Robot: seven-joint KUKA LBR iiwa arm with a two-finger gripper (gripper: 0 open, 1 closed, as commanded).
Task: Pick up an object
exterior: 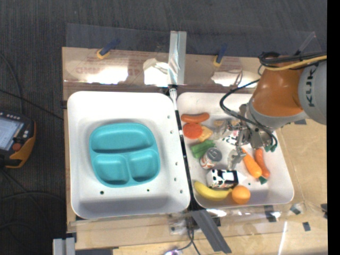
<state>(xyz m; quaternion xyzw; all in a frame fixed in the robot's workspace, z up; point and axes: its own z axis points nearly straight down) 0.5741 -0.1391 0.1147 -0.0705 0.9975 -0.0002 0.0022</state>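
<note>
Your gripper [237, 149] hangs low in the right bin [287, 187], at centre-right of the frame; you cannot tell its state. The carrot [252, 165] lies just beside it, so you seem mid-approach: next, settle over it and grasp.

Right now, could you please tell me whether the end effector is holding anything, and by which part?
It cannot be told. The end effector is down in the right bin among the toy food, beside a carrot, but its tips are too cluttered to make out any hold.
</note>
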